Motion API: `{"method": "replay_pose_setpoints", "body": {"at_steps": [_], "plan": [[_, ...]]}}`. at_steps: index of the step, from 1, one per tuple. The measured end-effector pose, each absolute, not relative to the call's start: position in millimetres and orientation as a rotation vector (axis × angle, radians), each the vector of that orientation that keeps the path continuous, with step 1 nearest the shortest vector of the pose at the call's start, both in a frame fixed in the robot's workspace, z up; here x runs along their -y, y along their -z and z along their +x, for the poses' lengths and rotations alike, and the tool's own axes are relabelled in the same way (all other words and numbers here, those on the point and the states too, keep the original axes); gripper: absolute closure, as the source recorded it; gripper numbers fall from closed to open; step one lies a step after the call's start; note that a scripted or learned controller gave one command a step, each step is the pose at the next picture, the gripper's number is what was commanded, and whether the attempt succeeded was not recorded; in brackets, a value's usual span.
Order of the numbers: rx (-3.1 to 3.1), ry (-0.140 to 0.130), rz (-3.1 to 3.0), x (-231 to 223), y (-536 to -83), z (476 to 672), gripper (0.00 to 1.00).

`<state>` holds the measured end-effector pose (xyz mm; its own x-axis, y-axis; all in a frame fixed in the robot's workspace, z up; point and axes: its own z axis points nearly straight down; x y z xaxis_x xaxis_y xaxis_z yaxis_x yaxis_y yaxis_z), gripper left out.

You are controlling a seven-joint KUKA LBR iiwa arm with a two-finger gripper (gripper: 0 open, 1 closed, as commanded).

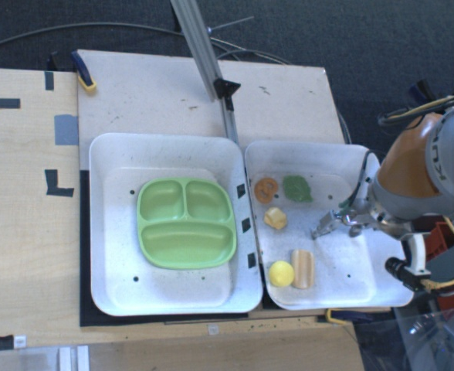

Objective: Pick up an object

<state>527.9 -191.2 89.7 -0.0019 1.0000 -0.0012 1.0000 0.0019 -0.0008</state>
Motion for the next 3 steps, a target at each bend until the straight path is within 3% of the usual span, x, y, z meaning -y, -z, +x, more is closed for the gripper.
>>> {"method": "replay_pose_setpoints", "body": {"at_steps": [1, 3], "plan": [[-2.225, 0.002, 2.219, 191, -100, 527.9, 1.00], [-2.220, -0.002, 2.217, 194, -205, 526.1, 1.00]]}}
